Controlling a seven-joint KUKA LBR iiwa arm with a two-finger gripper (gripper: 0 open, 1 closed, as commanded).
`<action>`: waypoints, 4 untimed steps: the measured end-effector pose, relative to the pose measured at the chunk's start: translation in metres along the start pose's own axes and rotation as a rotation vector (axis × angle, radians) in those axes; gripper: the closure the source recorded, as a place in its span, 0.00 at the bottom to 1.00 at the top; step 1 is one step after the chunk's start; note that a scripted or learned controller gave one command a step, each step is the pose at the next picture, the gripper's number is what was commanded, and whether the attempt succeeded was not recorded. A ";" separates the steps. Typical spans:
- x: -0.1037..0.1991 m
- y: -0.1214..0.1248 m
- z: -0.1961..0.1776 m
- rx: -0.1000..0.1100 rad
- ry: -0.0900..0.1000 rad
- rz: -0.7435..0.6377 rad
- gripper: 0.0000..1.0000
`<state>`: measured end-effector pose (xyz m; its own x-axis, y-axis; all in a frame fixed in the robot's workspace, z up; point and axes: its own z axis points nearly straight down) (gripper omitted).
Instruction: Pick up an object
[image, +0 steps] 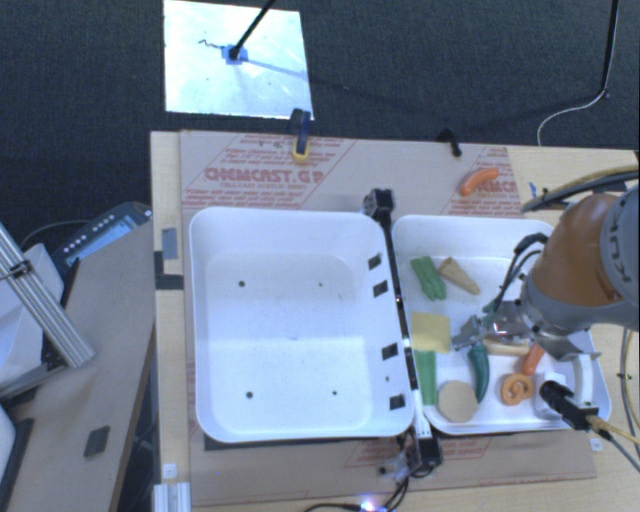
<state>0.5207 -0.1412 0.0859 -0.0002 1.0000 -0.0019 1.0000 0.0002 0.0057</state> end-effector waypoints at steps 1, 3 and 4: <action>0.000 0.003 -0.012 -0.005 -0.002 -0.001 1.00; 0.073 0.101 -0.350 -0.006 0.001 -0.011 1.00; 0.100 0.151 -0.399 -0.005 0.001 -0.007 1.00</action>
<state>0.6694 -0.0405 0.4855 -0.0074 1.0000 -0.0009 0.9999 0.0074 0.0109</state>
